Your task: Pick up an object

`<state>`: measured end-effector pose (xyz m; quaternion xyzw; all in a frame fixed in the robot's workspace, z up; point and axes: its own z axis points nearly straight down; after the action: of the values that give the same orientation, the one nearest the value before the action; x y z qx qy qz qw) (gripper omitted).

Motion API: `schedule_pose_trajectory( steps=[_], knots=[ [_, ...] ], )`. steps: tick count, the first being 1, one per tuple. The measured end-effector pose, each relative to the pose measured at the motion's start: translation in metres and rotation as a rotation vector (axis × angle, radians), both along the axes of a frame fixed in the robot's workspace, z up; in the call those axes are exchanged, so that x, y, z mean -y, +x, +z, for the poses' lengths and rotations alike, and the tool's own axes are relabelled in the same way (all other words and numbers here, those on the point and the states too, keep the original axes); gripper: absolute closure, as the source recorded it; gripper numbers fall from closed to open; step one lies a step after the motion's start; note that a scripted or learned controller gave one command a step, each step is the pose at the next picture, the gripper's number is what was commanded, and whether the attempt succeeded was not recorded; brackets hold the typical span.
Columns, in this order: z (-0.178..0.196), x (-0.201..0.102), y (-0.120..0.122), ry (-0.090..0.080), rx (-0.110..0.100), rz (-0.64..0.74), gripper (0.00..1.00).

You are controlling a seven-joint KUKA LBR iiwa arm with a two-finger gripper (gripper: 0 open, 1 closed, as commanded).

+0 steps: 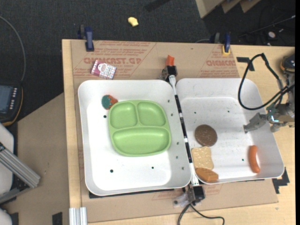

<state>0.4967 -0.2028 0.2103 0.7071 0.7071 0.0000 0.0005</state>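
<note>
The right bin (220, 93) holds a round brown cookie (206, 135), a pale slice of toast (203, 157), a golden-brown nugget (207, 175) at the front rim and an orange sausage (254, 159) near the right wall. My gripper (254, 124) hangs over the right side of this bin, above and behind the sausage and well right of the cookie. Nothing shows in it. In the left bin (93, 172) a green divided plate (138, 128) lies flat, with a small red and teal object (109, 101) at its far-left corner.
A black cable (243, 86) loops over the right bin's far-right corner toward the arm (283, 114). A small pink packet (103, 69) lies on the cardboard behind the left bin. Blue clamps (87, 37) and an orange clip (169, 61) stand along the board.
</note>
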Motion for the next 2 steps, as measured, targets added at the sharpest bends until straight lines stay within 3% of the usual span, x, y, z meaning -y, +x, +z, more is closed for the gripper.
schedule_pose_trajectory(
  steps=[1,2],
  knots=[
    [-0.062,-0.056,0.055,0.003,-0.003,0.007,0.00],
    [-0.127,-0.102,0.032,0.002,0.002,0.001,0.00]
  ],
)
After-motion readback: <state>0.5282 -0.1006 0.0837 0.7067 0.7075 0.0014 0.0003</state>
